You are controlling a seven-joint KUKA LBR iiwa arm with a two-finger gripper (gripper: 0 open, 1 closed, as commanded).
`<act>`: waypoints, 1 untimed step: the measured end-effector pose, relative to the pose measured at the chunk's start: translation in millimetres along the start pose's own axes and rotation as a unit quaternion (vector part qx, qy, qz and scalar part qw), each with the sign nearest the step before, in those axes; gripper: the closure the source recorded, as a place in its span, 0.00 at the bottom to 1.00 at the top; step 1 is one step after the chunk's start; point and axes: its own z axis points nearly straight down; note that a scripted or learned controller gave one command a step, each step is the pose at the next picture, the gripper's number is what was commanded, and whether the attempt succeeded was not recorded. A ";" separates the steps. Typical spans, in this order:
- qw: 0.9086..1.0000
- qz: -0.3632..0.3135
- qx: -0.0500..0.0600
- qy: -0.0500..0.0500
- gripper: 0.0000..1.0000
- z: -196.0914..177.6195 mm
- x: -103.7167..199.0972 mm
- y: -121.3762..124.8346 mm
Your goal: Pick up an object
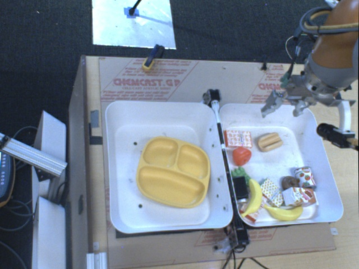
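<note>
My gripper (286, 103), fingers spread and empty, above the right bin (328, 175).
Below it, the hot dog (270, 142) lies long axis left-right; worktop (168, 77) beyond.

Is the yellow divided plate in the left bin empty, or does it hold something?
Empty. The yellow divided plate lies right side up in the left bin, and all three compartments show bare yellow.
</note>
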 end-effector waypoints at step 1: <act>1.000 0.001 0.001 0.000 0.00 85.4 -26.6 -9.5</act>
